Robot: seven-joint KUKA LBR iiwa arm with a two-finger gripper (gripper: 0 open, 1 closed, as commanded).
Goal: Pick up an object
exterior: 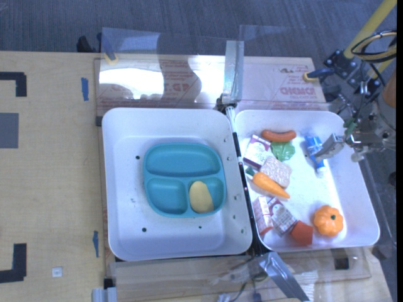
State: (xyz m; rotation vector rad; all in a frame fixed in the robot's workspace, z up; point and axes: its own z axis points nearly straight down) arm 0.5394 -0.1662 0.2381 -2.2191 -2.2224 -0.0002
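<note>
Claw hanging over the right bin's far right side, beside a blue item

The claw point(337, 142) is reaching in from the right, and whether it is spread or pinching cannot be told. A small blue object point(313, 148) is lying just beside it in the right bin point(365, 197), its long axis running from far-left to near-right. Also lying there are a sausage point(278, 134), a carrot point(270, 185) pointing near-right, an orange pumpkin point(328, 220) and a red block point(301, 233). In the left bin point(119, 187), a teal tray point(179, 168) is holding a yellow piece point(201, 197). The worktop point(47, 168) is pale wood; grey carpet is showing beyond.
</note>
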